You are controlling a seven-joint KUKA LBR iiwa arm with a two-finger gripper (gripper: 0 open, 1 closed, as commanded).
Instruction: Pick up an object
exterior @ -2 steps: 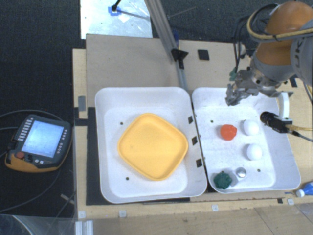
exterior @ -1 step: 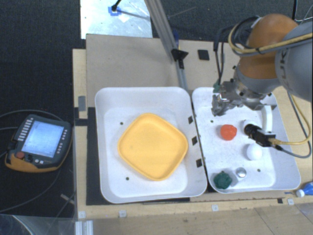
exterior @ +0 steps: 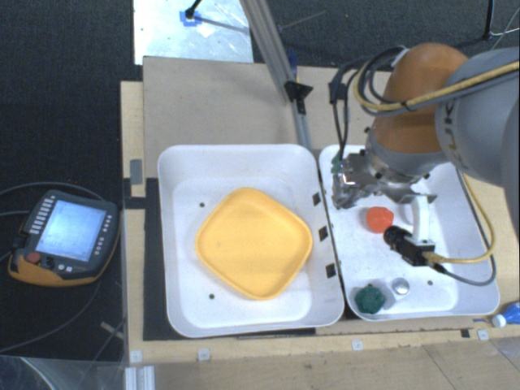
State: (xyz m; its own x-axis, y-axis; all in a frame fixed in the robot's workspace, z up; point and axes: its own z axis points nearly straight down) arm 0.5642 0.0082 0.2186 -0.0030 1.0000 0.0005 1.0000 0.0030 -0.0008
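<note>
The red object (exterior: 379, 218) lies just beside the gripper (exterior: 344, 188) (open or closed, I cannot tell), toward the tabletop's (exterior: 203, 108) near right corner.

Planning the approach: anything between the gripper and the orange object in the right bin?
No. In the camera view, bare bin floor lies between the gripper and the orange object; the green object sits off that line.
</note>
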